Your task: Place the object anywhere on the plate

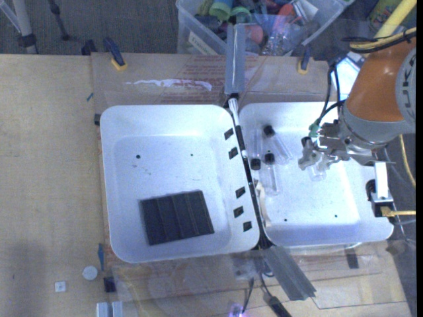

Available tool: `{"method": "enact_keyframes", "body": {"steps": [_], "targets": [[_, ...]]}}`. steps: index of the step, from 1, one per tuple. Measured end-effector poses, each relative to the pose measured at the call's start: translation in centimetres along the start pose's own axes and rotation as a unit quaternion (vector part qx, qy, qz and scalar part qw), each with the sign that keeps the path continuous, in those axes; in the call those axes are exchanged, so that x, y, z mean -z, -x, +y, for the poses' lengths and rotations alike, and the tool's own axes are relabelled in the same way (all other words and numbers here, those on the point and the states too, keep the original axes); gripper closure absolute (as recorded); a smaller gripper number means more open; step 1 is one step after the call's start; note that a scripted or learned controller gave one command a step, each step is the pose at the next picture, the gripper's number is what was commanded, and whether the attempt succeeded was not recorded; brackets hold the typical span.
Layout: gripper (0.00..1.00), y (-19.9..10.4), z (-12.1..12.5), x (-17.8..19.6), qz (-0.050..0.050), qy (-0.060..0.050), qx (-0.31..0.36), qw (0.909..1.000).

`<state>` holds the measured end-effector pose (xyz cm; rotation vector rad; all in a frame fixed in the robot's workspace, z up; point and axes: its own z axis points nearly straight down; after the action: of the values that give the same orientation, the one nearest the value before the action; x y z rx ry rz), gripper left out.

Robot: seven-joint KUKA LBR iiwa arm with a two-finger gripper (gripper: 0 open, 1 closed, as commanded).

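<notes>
No legible text or labels anywhere.

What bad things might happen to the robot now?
1. The end effector hovers over the right bin, far from the dark plate in the left bin, so a carried object might drop on the way.
2. The clear, see-through objects near the divider are hard to see, so a grab may miss.
</notes>
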<state>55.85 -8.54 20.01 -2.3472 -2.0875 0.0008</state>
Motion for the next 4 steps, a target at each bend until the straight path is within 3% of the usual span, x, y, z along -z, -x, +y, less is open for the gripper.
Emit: {"method": "enact_keyframes", "body": {"steps": [1, 2, 3, 4], "targets": [[1.0, -7.9, -1.9, -0.1, 0.001, -0.002, 0.148, 0.9889], [1.0, -12.7, 2.0, 1.0, 0.0, 0.002, 0.356, 0.9347], [1.0, -14.3, -5.2, 3.3, 0.001, -0.001, 0.394, 0.9189], [1.0, -21.3, -1.8, 12.3, 0.0, 0.002, 0.479, 0.8777]]}}
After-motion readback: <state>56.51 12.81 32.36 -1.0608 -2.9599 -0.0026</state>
